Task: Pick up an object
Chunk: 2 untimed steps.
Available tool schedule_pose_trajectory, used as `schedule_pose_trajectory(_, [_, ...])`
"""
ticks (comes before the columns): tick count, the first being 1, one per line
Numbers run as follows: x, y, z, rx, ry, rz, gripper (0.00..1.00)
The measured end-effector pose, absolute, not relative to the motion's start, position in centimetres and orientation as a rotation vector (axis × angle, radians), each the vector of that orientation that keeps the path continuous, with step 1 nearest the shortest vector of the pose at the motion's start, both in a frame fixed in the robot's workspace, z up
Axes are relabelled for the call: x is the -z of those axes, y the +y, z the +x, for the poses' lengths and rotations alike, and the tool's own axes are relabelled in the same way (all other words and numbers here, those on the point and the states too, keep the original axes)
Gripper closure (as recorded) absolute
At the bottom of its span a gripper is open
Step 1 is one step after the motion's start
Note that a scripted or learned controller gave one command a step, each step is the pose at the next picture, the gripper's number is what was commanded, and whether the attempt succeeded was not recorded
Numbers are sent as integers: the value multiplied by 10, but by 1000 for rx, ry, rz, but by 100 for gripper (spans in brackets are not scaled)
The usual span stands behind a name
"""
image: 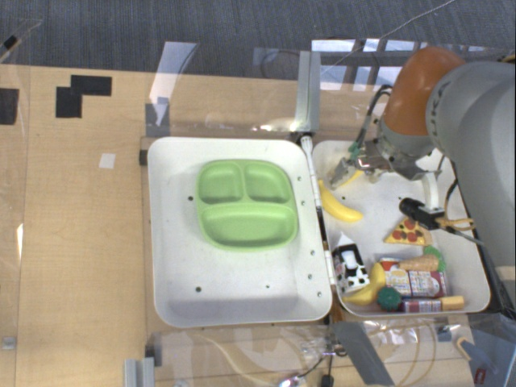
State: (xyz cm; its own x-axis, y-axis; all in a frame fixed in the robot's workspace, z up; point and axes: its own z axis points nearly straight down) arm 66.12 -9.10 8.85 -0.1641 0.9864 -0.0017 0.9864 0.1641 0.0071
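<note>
The gripper, fingers apart and empty, hovers over the right bin just above the banana, whose curved skin could slip a closing pinch.

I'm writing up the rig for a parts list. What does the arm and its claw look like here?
The arm is bulky, rounded and grey, with an orange band above the wrist. Thin dark cables loop beside the wrist. The claw is small, metallic grey, with two slim fingers.
</note>
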Motion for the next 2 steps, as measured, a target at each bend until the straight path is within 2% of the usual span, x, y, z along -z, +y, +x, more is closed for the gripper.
schedule_pose_trajectory(1, [-90,-94,608,-12,2504,1879,0])
schedule_pose_trajectory(2, [-87,-105,665,17,2438,2020,0])
